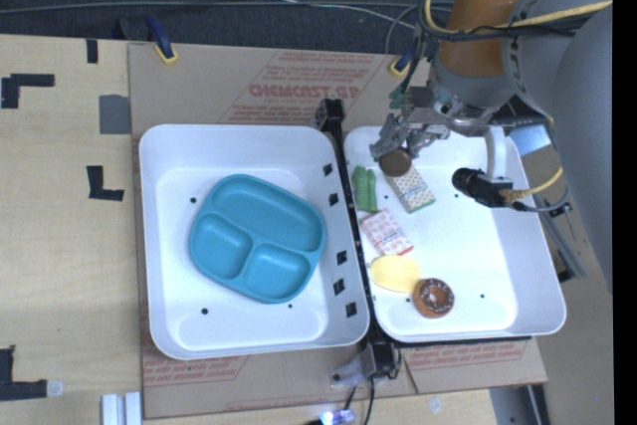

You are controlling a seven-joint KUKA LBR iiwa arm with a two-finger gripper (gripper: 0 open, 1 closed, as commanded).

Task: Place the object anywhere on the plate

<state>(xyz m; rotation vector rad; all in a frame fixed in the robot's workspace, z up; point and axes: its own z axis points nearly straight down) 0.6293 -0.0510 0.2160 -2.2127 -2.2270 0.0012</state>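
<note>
Arm [518,5]: grey with orange band, reaching in from the right, wrist bent down over the far left corner of the right bin.
Left bin [159,214]: white, shallow, carrying the plate and nothing else visible.
Right bin [528,264]: white, shallow, carrying all the loose objects, clustered along its left side.
Plate [257,239]: blue, divided into compartments, lying flat in the middle of the left bin, tilted a little against the bin's edges; well apart from the gripper, across the wall between the bins.
Gripper [396,154]: low over the far left of the right bin; spread or pressed together cannot be told, the tip being dark and blurred into what lies beneath.
Brown piece [395,162]: small, dark, right at the gripper tip; held or merely underneath cannot be told.
Patterned packet [412,188]: flat, checked, just beside the gripper tip on its near side, long axis running diagonally.
Red-and-white packet [386,232]: flat, nearer the camera, close to the dividing wall.
Green piece [365,187]: slim, long axis along the dividing wall, just left of the gripper tip.
Yellow piece [396,273]: flat, rounded, near front of the right bin.
Doughnut [434,297]: brown, ringed, touching or nearly touching the yellow piece.
Key relation: likely target directly under the tip; plate to the gripper's left and toward the camera, so a lift over the dividing wall looks needed.
</note>
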